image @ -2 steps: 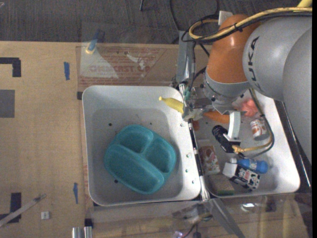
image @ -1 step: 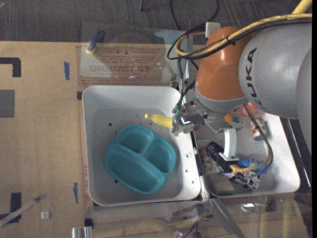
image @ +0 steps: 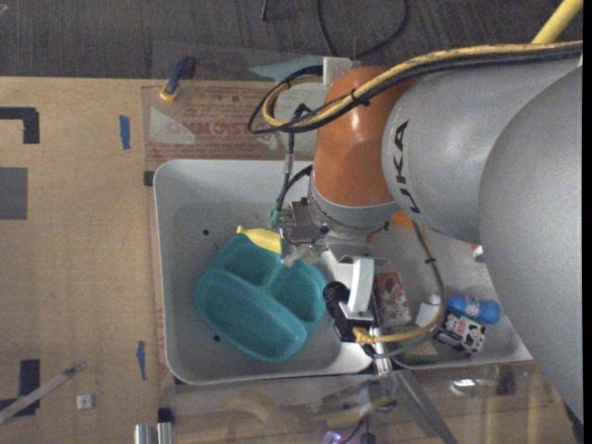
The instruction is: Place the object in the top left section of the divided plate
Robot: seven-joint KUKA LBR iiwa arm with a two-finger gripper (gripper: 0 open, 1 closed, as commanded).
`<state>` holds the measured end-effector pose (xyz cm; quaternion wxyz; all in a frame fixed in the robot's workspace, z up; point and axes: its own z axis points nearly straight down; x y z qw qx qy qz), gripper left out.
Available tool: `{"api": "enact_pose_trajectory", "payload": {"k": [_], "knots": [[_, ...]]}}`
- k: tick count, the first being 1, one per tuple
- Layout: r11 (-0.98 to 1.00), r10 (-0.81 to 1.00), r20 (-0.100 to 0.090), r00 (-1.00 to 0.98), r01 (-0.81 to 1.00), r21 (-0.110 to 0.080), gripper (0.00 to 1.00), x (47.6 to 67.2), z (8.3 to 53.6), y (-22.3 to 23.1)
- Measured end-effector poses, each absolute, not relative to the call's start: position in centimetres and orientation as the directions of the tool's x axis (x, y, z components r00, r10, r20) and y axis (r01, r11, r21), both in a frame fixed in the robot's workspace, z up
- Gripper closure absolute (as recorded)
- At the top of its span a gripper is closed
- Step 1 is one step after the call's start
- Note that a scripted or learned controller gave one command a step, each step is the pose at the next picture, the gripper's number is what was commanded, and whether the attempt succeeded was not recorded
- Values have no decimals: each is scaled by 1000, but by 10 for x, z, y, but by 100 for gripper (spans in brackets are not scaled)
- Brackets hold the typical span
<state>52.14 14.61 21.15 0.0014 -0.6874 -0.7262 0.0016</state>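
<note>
My end effector (image: 294, 252) hangs right over the far edge of the teal plate (image: 259, 303) in the white bin (image: 176, 248). A yellow thing (image: 262, 240) sits just beside it, touching the plate's rim. I cannot tell if I hold it.

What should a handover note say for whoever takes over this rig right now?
Gripper: low over the teal plate's upper edge, arm covering most of it; cannot tell if it holds anything.
Yellow object: at the plate's top rim, beside the gripper; whether it rests inside a section or on the rim is unclear.
Plate: in the white bin, tilted in view.
Also in the bin: small carton, blue-capped cow-print toy.
Done: placement not confirmed.
Left: verify the yellow object sits in the top left section, then withdraw.
</note>
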Motion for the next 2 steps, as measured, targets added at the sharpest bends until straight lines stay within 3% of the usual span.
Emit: {"api": "enact_pose_trajectory", "payload": {"k": [1,2], "knots": [[78,997,0,-78,997,0,100,543,206,169],[78,997,0,-78,997,0,0,543,206,169]]}}
